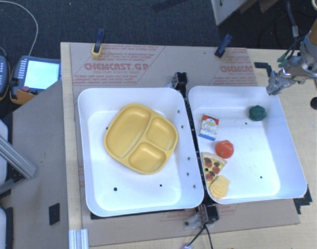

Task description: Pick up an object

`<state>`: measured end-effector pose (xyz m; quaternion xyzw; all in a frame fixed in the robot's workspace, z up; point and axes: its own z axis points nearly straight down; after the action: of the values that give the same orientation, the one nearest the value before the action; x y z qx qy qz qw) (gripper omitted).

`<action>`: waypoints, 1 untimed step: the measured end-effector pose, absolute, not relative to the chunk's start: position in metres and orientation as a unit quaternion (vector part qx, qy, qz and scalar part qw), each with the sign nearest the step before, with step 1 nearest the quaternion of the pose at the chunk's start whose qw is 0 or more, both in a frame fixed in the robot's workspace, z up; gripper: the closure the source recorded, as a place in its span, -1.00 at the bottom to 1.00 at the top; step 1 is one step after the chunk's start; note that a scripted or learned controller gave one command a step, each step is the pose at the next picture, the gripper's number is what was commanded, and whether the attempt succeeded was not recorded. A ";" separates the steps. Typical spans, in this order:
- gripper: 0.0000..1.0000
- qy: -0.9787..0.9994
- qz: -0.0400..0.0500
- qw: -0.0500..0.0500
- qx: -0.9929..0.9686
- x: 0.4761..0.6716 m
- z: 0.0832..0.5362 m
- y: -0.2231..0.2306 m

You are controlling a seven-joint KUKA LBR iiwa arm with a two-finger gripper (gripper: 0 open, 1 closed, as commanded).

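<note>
The right bin holds a dark green round object at its far right, a small carton with a red top, a red tomato, a pizza slice toy and a yellow biscuit-like piece along its left side. My gripper hangs at the bin's far right corner, above and to the right of the green object, apart from it. Nothing shows between its fingers.
The left bin carries a yellow divided plate. Blue clamps sit on the board's far edge. A black bracket stands between the bins at the back. A screen device lies off the bench to the left.
</note>
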<state>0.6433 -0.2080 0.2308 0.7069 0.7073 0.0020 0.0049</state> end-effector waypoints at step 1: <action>1.00 0.707 0.001 0.003 0.707 0.645 0.261 -0.208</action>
<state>0.6445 -0.2084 0.2606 0.7068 0.7074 0.0013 0.0033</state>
